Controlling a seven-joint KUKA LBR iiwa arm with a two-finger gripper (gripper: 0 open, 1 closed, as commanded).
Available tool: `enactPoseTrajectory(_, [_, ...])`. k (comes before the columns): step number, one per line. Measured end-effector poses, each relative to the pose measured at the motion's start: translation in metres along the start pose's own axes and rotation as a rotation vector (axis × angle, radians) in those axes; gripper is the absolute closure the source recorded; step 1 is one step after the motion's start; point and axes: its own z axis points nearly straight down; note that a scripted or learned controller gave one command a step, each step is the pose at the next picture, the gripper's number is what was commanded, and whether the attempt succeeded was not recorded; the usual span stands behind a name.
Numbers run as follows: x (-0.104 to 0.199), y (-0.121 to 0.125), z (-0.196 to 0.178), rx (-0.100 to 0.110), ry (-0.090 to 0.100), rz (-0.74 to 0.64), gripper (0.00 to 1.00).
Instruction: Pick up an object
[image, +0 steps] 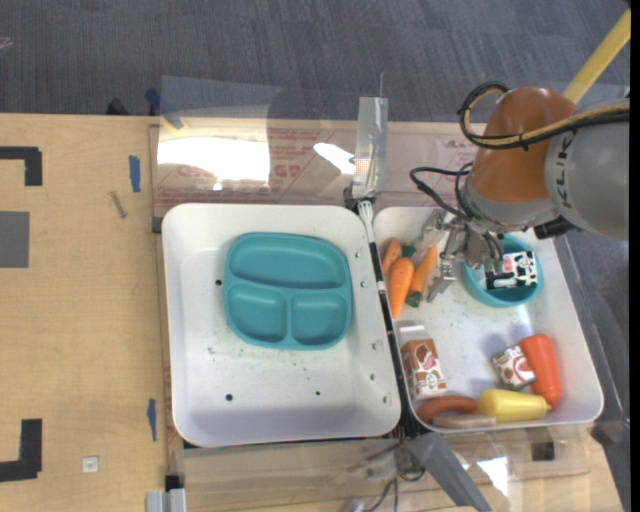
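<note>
The gripper (447, 262) is seen lowered into the right bin (585, 345), its fingers spread narrowly and gripping nothing, just right of a cluster of carrots (400, 277) lying against the bin's left wall, long axes running roughly toward and away from the camera. A teal bowl (503, 284) is flanked on the right; a teal divided plate (288, 290) is held by the left bin (190, 330).
</note>
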Motion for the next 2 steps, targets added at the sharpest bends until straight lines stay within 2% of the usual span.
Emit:
enactPoseTrajectory(1, [0.0346,-0.0022,-0.0013,0.000,0.001,0.211,0.00])
enactPoseTrajectory(2, [0.0271,0.0032,-0.0008,0.000,-0.002,0.302,0.00])
